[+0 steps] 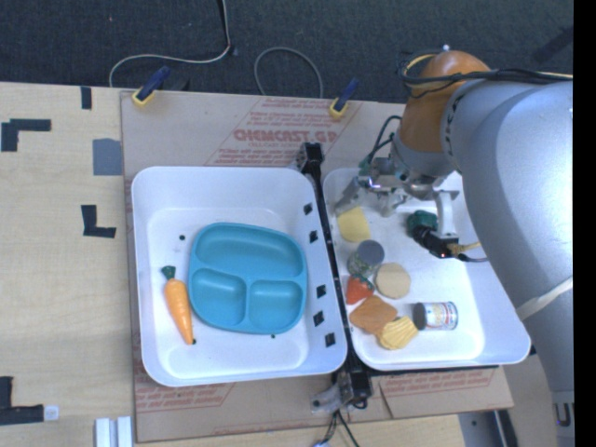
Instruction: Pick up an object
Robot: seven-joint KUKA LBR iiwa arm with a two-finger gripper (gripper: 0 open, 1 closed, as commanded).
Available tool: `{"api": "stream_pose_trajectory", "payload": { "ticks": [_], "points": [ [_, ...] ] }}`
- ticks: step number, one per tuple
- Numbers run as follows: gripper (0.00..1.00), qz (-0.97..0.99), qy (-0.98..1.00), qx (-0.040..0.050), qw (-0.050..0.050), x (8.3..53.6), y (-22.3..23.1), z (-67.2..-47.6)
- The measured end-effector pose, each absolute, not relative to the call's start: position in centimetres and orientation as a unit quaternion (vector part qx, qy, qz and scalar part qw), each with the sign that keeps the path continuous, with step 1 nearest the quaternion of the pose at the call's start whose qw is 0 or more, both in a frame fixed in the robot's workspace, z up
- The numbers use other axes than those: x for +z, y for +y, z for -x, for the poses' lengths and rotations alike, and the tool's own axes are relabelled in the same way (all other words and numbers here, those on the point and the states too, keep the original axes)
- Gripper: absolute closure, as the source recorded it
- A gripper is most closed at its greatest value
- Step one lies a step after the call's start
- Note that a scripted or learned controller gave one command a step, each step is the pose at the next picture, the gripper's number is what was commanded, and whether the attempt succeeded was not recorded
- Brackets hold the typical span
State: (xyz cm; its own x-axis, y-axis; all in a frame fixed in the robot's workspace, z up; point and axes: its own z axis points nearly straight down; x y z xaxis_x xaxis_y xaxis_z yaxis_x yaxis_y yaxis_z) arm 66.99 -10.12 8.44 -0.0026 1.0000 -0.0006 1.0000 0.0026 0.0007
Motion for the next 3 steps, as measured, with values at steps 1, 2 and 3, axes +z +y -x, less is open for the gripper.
{"api": "stream_pose_trajectory", "payload": {
  "ticks": [1, 2, 3],
  "points": [
    [1.00, -0.706, 0.708, -0.0001, 0.002, 9.6, -10.2, -66.9],
    [0.00, -0.706, 0.708, -0.0006, 0.002, 9.5, -10.2, -66.9],
    [0.00, -0.708, 0.706, -0.0036, -0.005, 9.7, -9.6, -53.2]
  ]
}}
